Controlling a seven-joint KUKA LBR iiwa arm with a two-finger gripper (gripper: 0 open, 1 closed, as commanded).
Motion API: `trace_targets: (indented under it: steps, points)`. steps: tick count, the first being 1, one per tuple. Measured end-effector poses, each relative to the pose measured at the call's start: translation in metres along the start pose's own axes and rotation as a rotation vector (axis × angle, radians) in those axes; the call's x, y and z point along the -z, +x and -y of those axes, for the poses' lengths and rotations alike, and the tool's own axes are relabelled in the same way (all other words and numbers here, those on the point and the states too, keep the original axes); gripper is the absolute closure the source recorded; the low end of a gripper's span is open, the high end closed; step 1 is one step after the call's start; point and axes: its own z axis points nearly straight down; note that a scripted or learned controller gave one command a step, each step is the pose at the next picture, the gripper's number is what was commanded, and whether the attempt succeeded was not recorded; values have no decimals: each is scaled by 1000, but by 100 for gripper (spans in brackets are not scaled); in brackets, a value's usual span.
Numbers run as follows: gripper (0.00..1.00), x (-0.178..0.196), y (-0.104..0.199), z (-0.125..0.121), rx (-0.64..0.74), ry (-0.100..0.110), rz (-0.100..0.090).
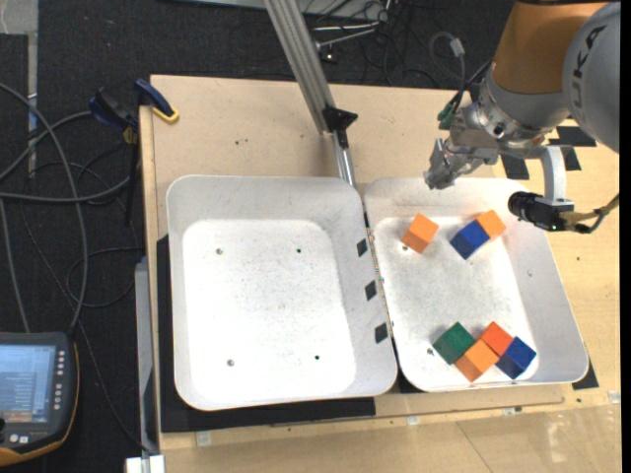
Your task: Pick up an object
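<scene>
Two bins (197,200), six blocks (421,233): three orange, two blue, one green.

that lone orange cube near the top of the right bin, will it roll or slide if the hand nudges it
The orange cube has flat faces and sits flat, so it will probably slide rather than roll. It looks rigid and small, likely light. It stands apart from the blue and orange block, so a nudge may simply push it across the right bin.

You see two shallow white plastic bins (266,190), speckled and matt, on a pale smooth wooden table (246,116).
</scene>
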Motion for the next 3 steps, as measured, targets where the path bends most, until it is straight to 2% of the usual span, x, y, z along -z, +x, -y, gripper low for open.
trace_targets:
  steps: [1,2,3]
  points:
    - [100,-8,48,-12,0,0,0]
    - [100,-14,92,-8,0,1,0]
    - [100,-14,146,-15,0,-1,0]
